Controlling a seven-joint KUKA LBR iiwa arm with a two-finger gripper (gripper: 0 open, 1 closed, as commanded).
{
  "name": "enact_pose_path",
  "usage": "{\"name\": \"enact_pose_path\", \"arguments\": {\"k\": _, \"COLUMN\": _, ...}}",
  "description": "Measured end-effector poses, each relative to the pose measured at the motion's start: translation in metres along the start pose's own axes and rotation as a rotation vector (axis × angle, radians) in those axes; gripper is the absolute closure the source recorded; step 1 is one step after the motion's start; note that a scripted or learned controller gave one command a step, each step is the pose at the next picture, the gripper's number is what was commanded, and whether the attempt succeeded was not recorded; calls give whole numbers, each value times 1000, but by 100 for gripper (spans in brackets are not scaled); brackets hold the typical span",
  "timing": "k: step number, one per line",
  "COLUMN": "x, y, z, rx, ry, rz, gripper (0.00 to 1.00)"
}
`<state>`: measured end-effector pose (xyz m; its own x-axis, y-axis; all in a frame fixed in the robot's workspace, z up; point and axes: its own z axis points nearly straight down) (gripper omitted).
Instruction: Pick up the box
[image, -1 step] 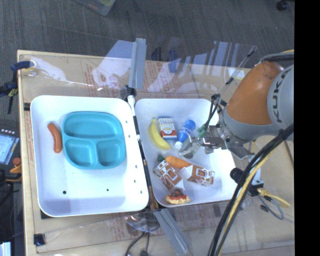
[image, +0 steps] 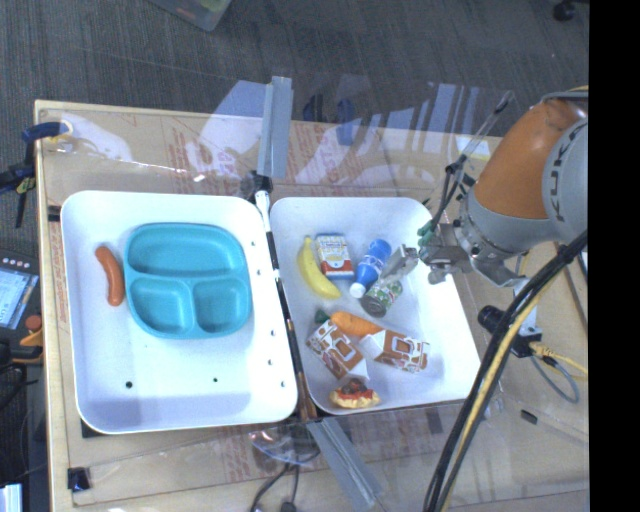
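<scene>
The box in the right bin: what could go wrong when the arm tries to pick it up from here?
1. The box lies close between the banana and the blue bottle, so the tool may nudge or catch a neighbour instead.
2. The tool is over the can, not the box; coming down here would likely hit the can.
3. Two brown patterned cartons lie nearby and might be mistaken for the box.

Robot arm (image: 535, 170): rounded orange band above a grey wrist, with black cables (image: 500, 350) trailing below; metal tool (image: 425, 255).
</scene>
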<state>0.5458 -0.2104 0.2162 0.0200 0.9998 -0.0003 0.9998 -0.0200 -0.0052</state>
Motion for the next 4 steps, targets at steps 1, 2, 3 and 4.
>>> {"name": "enact_pose_path", "arguments": {"k": 1, "x": 21, "y": 55, "z": 126, "rx": 0, "ry": 1, "rz": 3, "gripper": 0}}
{"name": "enact_pose_path", "arguments": {"k": 2, "x": 49, "y": 92, "z": 125, "rx": -2, "ry": 2, "rz": -7, "gripper": 0}}
{"name": "enact_pose_path", "arguments": {"k": 3, "x": 44, "y": 110, "z": 125, "rx": 2, "ry": 3, "rz": -22, "gripper": 0}}
{"name": "enact_pose_path", "arguments": {"k": 4, "x": 91, "y": 109, "z": 124, "rx": -2, "ry": -1, "rz": -25, "gripper": 0}}
